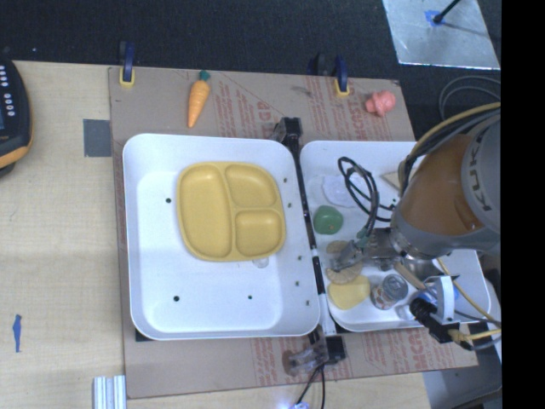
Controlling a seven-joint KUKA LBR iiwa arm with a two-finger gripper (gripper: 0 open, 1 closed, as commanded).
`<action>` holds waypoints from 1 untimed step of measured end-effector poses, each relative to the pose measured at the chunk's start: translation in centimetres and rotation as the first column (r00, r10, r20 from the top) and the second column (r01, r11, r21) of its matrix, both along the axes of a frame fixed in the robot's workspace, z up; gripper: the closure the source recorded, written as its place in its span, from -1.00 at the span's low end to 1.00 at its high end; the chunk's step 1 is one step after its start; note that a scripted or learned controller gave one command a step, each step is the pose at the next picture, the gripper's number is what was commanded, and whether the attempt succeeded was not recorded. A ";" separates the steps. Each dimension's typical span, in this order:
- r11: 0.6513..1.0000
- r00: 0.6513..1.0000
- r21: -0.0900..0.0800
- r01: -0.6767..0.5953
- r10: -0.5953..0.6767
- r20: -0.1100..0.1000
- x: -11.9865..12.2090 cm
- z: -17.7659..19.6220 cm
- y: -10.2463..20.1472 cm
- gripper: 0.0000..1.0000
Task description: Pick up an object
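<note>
- Arm [443,198] reaches in from the right, grey with orange band, hanging over the right bin [358,153].
- Gripper [351,252] sits low in the right bin, near the bin's left wall, just below the green ball [327,220].
- Jaw state: cannot tell, the tip is small and cluttered with wiring.
- Something brownish lies right at the gripper tip; too blurred to say what it is or whether it is held.
- Pale yellow object [348,293] lies in the right bin just below the gripper, near the front-left corner.
- Round clear-grey object [392,290] lies just right of the yellow one, under the arm's wrist.
- Black cable [358,186] loops over the upper part of the right bin.
- Left bin [153,305] holds a yellow divided plate [230,210], three compartments, lying flat in the upper middle.
- Toy carrot [197,99] lies on the cardboard behind the left bin, outside it.
- Pink object [381,101] lies on the cardboard behind the right bin, outside it.
- Blue clamps [127,62] hold the cardboard's back edge.
</note>
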State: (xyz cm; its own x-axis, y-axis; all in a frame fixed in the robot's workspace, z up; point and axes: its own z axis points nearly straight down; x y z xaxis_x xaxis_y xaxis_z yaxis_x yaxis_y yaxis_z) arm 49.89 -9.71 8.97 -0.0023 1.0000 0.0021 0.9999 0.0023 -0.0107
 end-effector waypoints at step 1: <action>1.000 1.000 -0.001 -0.001 0.001 0.004 -2.5 0.2 -0.3 -1.00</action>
